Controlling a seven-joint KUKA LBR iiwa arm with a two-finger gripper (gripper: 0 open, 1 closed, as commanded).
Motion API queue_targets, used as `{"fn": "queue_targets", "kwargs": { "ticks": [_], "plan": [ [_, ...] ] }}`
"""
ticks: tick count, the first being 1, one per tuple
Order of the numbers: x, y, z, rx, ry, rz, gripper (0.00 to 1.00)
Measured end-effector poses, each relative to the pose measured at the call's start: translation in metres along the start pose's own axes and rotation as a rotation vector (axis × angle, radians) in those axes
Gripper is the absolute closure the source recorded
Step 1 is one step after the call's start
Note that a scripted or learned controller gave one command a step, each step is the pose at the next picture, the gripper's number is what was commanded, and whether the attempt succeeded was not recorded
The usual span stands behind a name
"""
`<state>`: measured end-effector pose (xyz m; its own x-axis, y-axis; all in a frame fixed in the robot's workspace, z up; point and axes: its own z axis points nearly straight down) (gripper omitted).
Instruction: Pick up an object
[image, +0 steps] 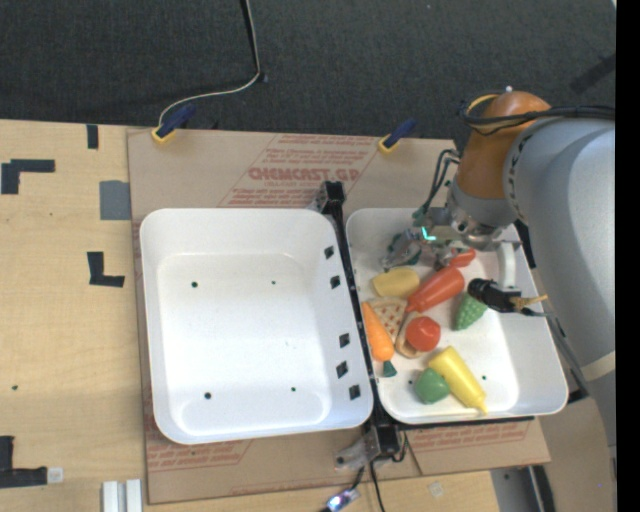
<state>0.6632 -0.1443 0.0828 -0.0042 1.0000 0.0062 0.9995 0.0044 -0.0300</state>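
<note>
The right bin (530, 400) holds several toy foods. A yellow piece (397, 282) lies near its back left, with a long red pepper (437, 288) beside it. Further forward are an orange carrot (377, 333), a red tomato (423, 332), a green piece (468, 312), a yellow corn cob (458, 375) and a green pepper (431, 386). My gripper (408, 245) hangs low over the back of this bin, just behind the yellow piece and the red pepper. Nothing shows between its tips.
The left bin (160, 300) stands beside the right one, parted by a black divider (345, 300). A tan waffle piece (392, 316) lies under the carrot and tomato. The arm's grey body (575, 220) covers the right bin's far right side.
</note>
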Motion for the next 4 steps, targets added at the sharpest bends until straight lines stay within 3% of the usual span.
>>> {"fn": "queue_targets", "kwargs": {
  "ticks": [1, 2, 3, 4],
  "plan": [
    [0.036, 0.005, -0.001, -0.028, -0.006, 0.000, 0.00],
    [0.049, 0.005, -0.001, -0.028, -0.006, 0.002, 0.00],
    [0.049, 0.005, -0.011, -0.029, -0.006, 0.002, 1.00],
    [0.048, -0.047, -0.005, -0.044, -0.009, 0.004, 1.00]
  ]
}}
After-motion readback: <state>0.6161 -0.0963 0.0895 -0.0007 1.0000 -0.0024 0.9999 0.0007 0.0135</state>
